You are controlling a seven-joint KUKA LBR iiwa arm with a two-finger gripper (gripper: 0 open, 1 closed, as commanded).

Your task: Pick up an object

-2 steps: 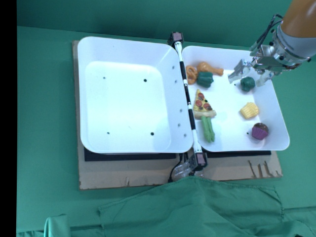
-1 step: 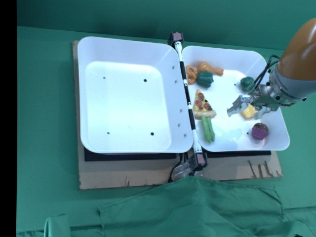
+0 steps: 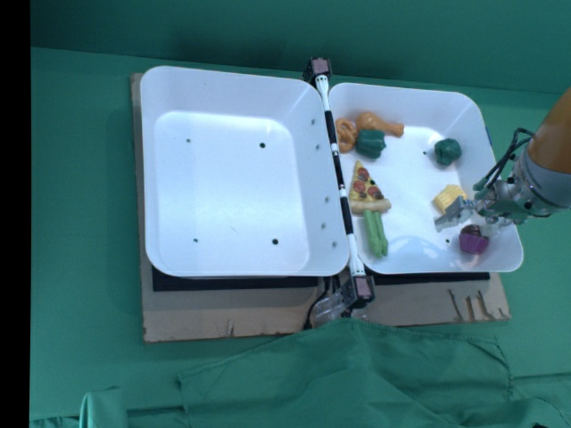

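Observation:
The right bin [image 3: 500, 257] holds several toy foods. Near its right side, my gripper [image 3: 466, 221] hangs open with nothing between its fingers. A yellow corn piece [image 3: 449, 197] lies just up-left of it. A purple and pink toy [image 3: 473, 241] sits directly below it by the bin's front right corner. Farther left lie a pizza slice [image 3: 365, 189] and a green bean pod [image 3: 376, 233]. Toward the back I see a dark green broccoli [image 3: 447, 151], a green pepper [image 3: 370, 143], an orange drumstick [image 3: 382, 124] and an orange pretzel [image 3: 345, 134].
The left bin [image 3: 169, 87] stands beside the right one, joined by a black and white hinge bar [image 3: 337, 172]. Both bins rest on a cardboard sheet [image 3: 223, 324]. Green cloth [image 3: 357, 373] is bunched at the front. The grey arm [image 3: 544, 172] comes in from the right.

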